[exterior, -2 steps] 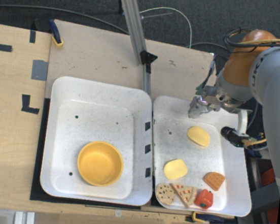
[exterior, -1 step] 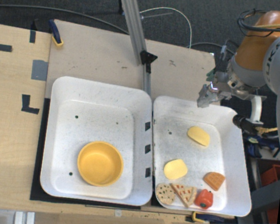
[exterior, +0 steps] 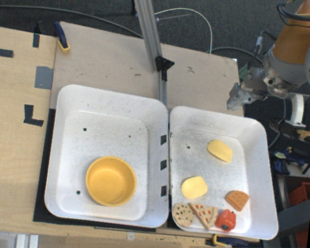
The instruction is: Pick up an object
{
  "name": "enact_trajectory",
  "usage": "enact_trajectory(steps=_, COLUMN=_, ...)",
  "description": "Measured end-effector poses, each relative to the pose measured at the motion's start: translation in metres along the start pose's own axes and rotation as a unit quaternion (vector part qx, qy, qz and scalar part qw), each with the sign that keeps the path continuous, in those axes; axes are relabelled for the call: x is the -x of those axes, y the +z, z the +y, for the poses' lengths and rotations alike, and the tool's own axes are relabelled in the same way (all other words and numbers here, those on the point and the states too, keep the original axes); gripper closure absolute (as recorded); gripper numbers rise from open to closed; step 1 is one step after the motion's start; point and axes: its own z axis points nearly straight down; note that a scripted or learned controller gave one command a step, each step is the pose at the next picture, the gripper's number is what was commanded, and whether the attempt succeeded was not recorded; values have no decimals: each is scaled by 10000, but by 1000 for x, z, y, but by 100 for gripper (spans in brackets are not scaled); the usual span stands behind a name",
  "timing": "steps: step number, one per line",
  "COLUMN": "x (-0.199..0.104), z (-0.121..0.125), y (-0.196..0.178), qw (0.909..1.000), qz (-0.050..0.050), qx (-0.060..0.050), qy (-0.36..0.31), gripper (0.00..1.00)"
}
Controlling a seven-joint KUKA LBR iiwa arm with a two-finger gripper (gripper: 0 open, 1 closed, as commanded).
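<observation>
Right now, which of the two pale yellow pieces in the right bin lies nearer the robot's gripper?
The upper yellow piece, toward the bin's far edge, is nearer the gripper. The lower yellow piece sits closer to the cracker.

Fixed overhead camera, slanting down on both bins (exterior: 112, 101).

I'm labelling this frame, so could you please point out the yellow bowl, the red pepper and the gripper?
yellow bowl (exterior: 111, 181): camera view, inside bottom.
red pepper (exterior: 226, 219): camera view, middle of its body.
gripper (exterior: 236, 100): camera view, at its tip.
</observation>
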Motion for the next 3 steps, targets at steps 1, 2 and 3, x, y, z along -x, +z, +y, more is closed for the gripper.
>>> enact_trajectory(steps=1, x=-53, z=-13, y=-5, qw=10000, qz=15, qx=-30, qy=-22, gripper=100)
enact_trajectory(steps=2, x=-98, z=-27, y=12, qw=10000, qz=14, qx=-43, qy=-19, gripper=100)
enact_trajectory(steps=3, x=-158, z=-39, y=26, qw=10000, qz=17, qx=-45, qy=-27, gripper=100)
